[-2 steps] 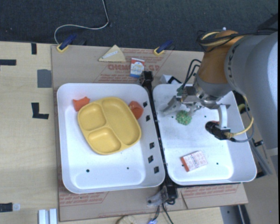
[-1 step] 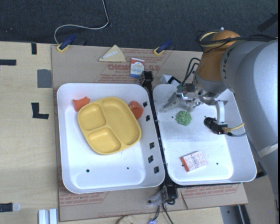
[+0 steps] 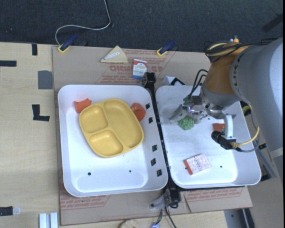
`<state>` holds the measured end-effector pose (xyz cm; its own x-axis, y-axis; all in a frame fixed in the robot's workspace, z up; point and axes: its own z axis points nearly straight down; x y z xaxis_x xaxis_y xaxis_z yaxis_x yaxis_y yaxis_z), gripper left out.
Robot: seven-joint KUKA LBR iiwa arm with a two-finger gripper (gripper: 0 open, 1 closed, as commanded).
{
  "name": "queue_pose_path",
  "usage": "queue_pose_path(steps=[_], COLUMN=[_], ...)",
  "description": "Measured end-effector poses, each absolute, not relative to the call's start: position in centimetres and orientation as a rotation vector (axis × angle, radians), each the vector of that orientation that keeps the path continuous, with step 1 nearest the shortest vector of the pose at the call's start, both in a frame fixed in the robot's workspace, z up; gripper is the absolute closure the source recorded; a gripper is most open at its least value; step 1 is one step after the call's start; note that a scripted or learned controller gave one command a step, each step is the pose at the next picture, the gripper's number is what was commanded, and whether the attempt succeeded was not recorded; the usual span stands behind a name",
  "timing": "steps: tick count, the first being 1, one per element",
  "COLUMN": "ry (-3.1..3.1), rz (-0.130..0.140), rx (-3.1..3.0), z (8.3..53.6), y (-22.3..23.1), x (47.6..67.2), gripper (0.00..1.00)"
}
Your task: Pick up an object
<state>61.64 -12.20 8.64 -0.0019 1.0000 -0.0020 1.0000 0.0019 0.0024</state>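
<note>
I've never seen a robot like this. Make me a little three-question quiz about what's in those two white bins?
1. True or false: the yellow divided plate lies in the left bin.
2. Which item sits right by the claw? A) the green lumpy object B) the red-and-white packet C) the plate
3. Fill in: the packet lies in the ____ bin, nearer the view's bottom edge.

Key: 1 true; 2 A; 3 right.
</note>
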Motion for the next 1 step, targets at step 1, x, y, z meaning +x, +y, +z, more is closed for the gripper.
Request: queue_pose_path(steps=[1], ry=[2.221], rz=[0.001], rx=[2.214], z=[9.67], y=[-12.19], x=[61.68], gripper=[1.0])
